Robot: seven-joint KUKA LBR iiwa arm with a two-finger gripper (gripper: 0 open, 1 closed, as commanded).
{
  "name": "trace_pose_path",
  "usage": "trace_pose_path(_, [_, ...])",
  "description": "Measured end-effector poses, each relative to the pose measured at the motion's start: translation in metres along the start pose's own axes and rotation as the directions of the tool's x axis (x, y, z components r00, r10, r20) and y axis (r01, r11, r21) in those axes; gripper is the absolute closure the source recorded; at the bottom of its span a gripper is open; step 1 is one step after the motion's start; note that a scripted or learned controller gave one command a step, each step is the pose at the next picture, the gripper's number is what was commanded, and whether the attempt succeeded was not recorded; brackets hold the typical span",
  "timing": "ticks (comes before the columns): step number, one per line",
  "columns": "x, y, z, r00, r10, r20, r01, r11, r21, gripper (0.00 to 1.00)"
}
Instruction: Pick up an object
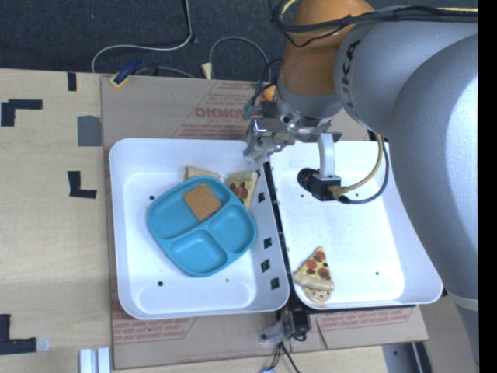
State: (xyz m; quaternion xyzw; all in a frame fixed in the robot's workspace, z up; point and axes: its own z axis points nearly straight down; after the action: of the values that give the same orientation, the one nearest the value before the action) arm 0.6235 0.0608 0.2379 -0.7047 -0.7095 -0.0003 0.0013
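The blue tray (pixel 203 229) partly hides a toast slice (pixel 196 174); the arm (pixel 419 130) is cut off at the right edge.

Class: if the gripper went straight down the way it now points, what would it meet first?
Probably the pizza slice in the left bin, wedged beside the blue tray. The gripper hangs just above that slice and near the rim between the bins, so it might strike that rim instead; depth is unclear.
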Motion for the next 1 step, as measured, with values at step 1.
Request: trace_pose_path(1, [0.0712, -0.0415, -0.0275, 1.000, -0.003, -0.001, 0.003, 1.000, 0.000, 1.00])
